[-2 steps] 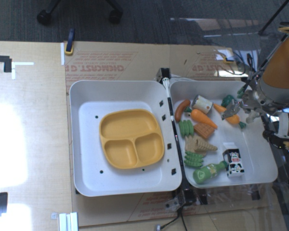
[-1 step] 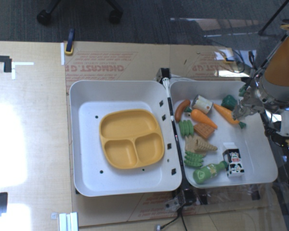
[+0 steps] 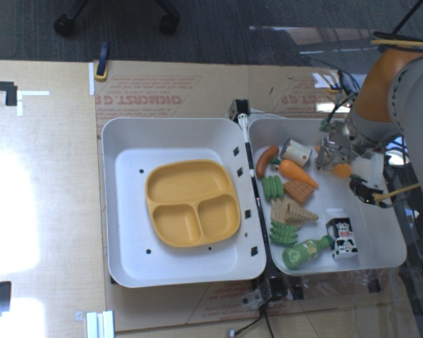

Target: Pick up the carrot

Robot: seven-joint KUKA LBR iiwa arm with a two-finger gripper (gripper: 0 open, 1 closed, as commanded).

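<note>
Looking down from the camera view, the carrot lies in the right bin, crowded by a sausage at ten o'clock. The gripper hovers at two o'clock; its opening cannot be told. A descent risks nudging neighbours.

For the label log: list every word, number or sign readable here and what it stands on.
Red print on the brown cardboard sheet under the bins: large letters upside down and mirrored, too unclear to quote.
Black-and-white milk carton: cow pattern, no readable text.
Green toy bottle: label too small to read.
</note>
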